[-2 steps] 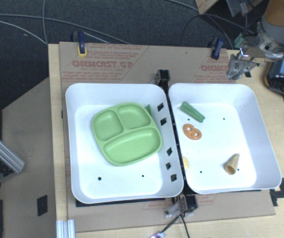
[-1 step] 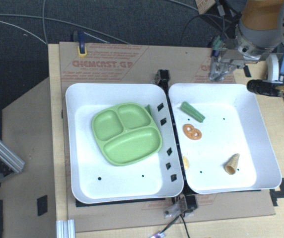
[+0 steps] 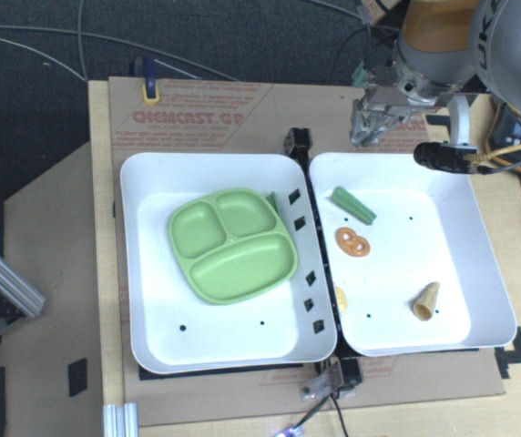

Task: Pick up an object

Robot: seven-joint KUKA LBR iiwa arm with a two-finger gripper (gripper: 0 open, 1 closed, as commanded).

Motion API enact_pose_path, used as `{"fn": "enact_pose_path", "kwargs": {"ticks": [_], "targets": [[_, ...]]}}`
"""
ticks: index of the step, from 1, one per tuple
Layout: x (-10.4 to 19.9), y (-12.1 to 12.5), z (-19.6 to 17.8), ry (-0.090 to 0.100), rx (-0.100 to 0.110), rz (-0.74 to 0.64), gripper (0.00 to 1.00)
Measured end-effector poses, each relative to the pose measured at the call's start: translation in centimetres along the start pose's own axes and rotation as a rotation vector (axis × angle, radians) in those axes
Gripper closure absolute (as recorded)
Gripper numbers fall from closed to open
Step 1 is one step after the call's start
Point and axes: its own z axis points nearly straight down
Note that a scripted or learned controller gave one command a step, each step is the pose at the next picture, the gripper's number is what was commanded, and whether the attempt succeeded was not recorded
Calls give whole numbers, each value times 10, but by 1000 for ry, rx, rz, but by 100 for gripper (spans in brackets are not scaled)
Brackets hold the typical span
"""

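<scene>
Pincer (image 3: 371, 133) hangs over the right bin's (image 3: 479, 244) far rim; I cannot tell how wide it stands. Pretzel (image 3: 352, 242), cone (image 3: 425, 300), green stick (image 3: 352, 205) lie below.

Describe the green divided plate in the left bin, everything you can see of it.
The green divided plate is pale green, looks like smooth moulded plastic, and has a rounded-square outline. Raised ridges split it into three compartments: two smaller ones on the far side and one large one nearer the camera, with nothing in any of them. It lies flat, right side up, turned at a slant to the walls of the left bin, resting on the floor near the middle. A darker green piece peeks out at its far right corner.
</scene>
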Motion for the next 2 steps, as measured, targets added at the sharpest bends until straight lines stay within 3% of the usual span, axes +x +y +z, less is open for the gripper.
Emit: {"fn": "enact_pose_path", "kwargs": {"ticks": [2], "targets": [[107,-8,6,1,2,-1,100]]}}
